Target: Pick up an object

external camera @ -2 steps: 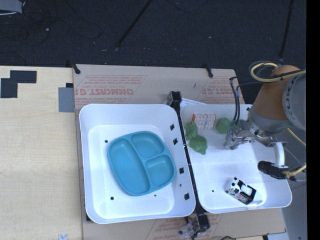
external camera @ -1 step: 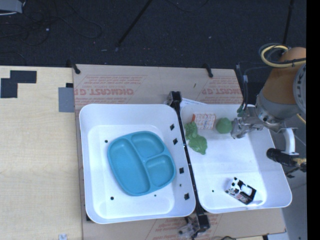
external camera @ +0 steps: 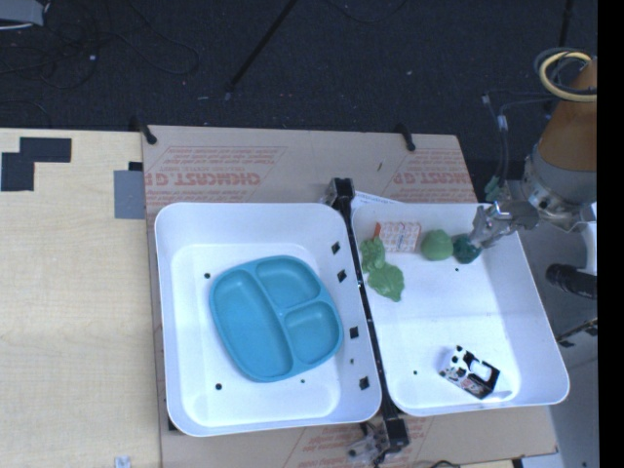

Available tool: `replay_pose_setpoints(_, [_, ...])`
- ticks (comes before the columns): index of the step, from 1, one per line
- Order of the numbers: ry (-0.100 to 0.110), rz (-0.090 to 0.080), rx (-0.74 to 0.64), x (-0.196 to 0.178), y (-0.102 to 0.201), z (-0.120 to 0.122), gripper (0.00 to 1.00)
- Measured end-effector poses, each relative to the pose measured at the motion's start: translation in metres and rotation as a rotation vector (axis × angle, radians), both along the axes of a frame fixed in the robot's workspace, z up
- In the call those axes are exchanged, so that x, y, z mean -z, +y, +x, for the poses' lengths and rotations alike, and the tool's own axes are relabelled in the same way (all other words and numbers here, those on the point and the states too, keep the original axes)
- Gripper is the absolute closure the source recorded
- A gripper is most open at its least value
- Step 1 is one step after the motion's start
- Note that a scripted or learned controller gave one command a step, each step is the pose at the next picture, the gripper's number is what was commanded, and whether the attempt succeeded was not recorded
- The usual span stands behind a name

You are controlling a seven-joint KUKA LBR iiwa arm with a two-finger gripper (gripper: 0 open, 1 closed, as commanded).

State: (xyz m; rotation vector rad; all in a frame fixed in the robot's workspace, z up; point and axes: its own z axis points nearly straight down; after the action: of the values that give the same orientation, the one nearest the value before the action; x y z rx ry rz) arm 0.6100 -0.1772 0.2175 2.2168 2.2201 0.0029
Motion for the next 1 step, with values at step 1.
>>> replay_pose_setpoints(1, [0.003, 0.001, -0.001, -0.0270, -0.0011, 0.0003, 1.00])
